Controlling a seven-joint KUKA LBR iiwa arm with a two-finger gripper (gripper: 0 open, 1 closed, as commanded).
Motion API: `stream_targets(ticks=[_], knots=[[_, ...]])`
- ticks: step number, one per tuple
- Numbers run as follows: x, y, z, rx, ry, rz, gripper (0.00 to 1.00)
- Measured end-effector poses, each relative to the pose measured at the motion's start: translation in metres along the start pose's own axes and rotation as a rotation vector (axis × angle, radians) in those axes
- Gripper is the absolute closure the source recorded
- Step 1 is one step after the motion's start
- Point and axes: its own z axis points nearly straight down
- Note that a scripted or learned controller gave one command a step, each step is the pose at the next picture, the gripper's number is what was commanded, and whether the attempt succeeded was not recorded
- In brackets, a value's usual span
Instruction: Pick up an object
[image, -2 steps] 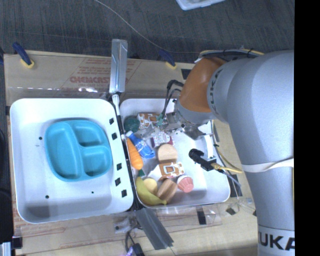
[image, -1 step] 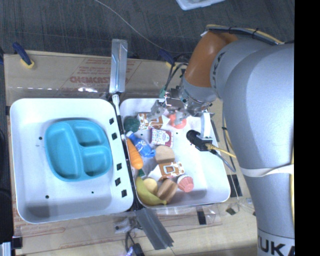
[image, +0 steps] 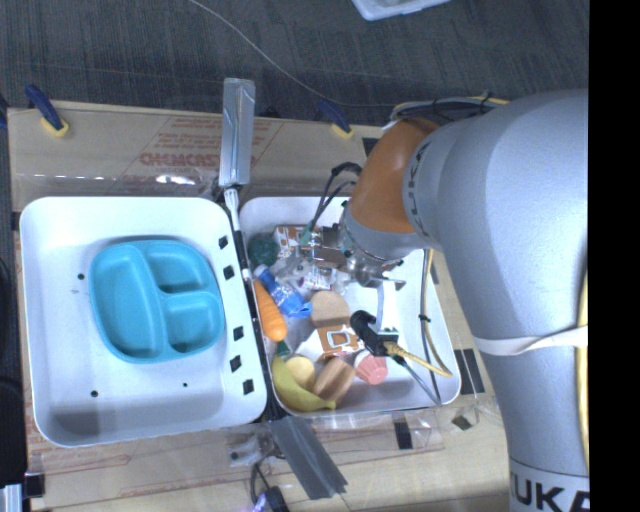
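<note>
From the camera view, the arm (image: 500, 220) reaches in from the right and bends down over the right bin (image: 440, 385), its orange band (image: 385, 185) sitting above the wrist. The gripper (image: 325, 250) is low in the far part of that bin, among a cluster of things, but the wrist and cables hide its tips, so whether it is apart, together or clamped on anything cannot be told.

The candidates to pick up all lie in the right bin: a carrot (image: 268, 310) along the left wall, a blue crumpled wrapper (image: 285, 295) just beside it, a banana (image: 295, 385) in the near corner, a bread-like piece (image: 330, 308) in the middle, a tan roll (image: 335, 378) touching the banana, and a small pink piece (image: 372, 370) to its right.

To do this step well, I would judge that the gripper should settle on one thing that stands clear of its neighbours. The pile is tight, so a descent between two things risks pushing them aside or pinching two at once. The carrot lies hard by the wall, leaving little room on that side. A straight lift, kept slow, would show whether anything has been caught.

The left bin (image: 50, 330) holds a blue divided tray (image: 158, 298). Both bins rest on a cardboard-covered tabletop (image: 150, 145), with dark carpet (image: 120, 45) on the far side.
</note>
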Motion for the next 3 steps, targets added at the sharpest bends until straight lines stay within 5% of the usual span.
stream_targets(ticks=[1, 2, 3], knots=[[-0.003, -0.031, 0.016, -0.019, -0.001, -0.243, 0.0], [-0.004, -0.032, 0.009, -0.012, -0.002, -0.247, 1.0], [0.059, -0.029, -0.075, 0.007, 0.001, -0.352, 1.0]])
